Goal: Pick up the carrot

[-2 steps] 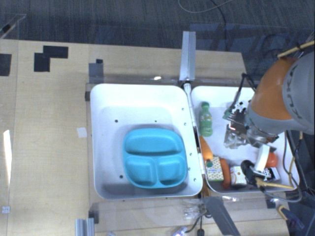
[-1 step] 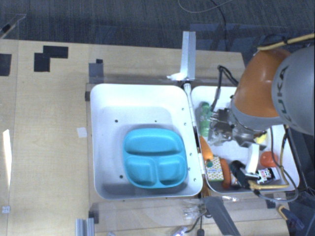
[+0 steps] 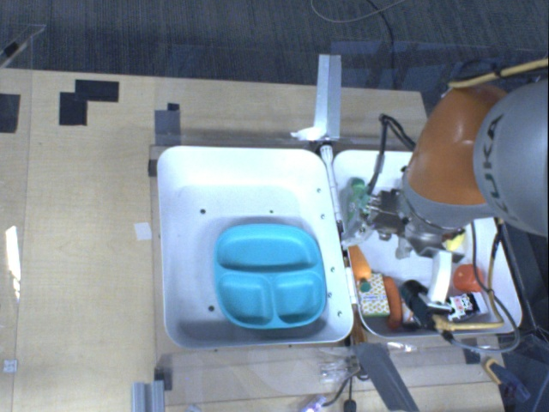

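Your grey arm with the orange band reaches in from the right edge of the frame and hangs over the shallow white right-hand bin (image 3: 511, 292). Its gripper (image 3: 361, 221) sits low at that bin's left wall, just beside the divider between the two bins. You cannot tell from this slant how wide it stands open or whether it has hold of anything.

The small orange tapered carrot (image 3: 361, 265) lies in the right-hand bin against its left wall, just below the gripper in the frame. Whether the two touch, you cannot tell.

Near the carrot you have a small multicoloured box (image 3: 372, 297) and a longer red-orange piece (image 3: 393, 304), both toward the bin's lower edge. A green item (image 3: 356, 192) lies above the gripper.

The shallow white left-hand bin (image 3: 184, 230) holds a blue three-compartment plastic plate (image 3: 269, 275) at the frame's centre.
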Robot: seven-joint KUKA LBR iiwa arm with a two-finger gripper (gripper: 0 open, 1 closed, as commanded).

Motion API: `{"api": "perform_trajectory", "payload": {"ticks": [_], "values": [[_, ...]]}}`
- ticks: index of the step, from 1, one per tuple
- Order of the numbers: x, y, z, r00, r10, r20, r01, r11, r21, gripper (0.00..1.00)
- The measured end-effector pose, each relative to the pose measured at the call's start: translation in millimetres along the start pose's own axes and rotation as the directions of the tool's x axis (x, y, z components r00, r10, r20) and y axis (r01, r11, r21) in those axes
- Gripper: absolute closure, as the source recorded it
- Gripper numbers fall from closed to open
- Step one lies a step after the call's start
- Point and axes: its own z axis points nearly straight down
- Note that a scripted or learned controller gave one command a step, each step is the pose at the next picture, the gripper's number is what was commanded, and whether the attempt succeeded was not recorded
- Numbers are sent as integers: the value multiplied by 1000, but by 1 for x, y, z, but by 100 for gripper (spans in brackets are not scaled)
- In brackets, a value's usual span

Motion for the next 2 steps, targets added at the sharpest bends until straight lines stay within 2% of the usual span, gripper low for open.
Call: {"api": "perform_trajectory", "payload": {"ticks": [1, 2], "values": [[-50, 9, 51, 1000, 8, 1, -8, 1000, 3, 0], [-20, 4, 51, 999, 48, 1, -48, 999, 1, 0]]}}
